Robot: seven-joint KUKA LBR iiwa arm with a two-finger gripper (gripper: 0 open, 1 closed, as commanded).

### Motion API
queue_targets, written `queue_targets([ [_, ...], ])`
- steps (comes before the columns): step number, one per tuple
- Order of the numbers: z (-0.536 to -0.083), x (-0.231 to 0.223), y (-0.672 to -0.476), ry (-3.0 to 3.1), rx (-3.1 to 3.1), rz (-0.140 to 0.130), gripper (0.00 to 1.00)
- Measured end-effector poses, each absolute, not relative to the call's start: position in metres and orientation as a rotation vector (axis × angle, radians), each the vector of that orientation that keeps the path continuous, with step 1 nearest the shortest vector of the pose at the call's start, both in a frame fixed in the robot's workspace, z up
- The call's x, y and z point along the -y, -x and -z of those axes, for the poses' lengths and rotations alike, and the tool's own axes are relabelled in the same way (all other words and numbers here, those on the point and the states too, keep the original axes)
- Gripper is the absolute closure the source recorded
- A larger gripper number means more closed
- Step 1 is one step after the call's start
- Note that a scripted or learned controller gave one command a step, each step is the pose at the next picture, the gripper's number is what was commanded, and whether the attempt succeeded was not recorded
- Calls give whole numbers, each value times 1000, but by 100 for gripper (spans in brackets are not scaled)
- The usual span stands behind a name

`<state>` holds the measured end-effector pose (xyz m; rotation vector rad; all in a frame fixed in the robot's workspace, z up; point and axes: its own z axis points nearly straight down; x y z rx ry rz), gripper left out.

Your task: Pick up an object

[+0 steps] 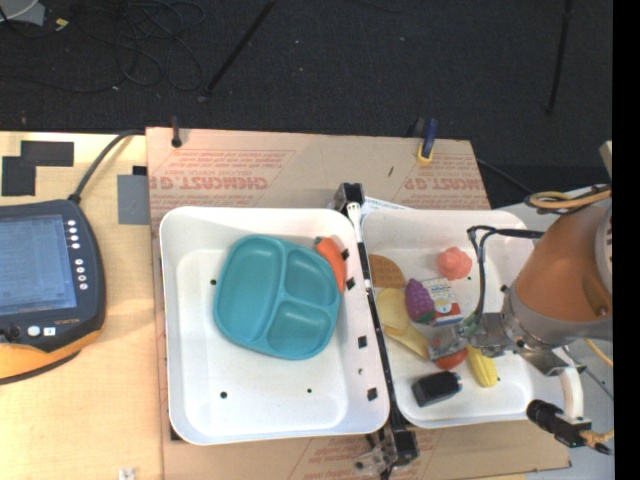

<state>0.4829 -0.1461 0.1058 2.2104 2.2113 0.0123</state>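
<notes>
While the arm's two-finger gripper (455,340), jaw state impossible to tell, sits among the crowded toys, the purple grape-bunch toy (428,300) and small yellow plastic piece (483,370) risk being knocked aside.

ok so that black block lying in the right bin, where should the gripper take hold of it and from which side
Probably from straight above. The black block lies flat on the right bin's floor, near the front wall, its long axis tilted slightly across the view. Close the fingers across its short width at mid-length. The yellow piece sits close on its right, so a side approach looks crowded.
</notes>
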Motion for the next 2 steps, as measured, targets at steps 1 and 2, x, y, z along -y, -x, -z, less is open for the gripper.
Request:
queue_targets([
  [1,-114,148,-482,-2219,-2204,-10,100],
  [2,-113,148,-482,-2220,-2205,-10,0],
])
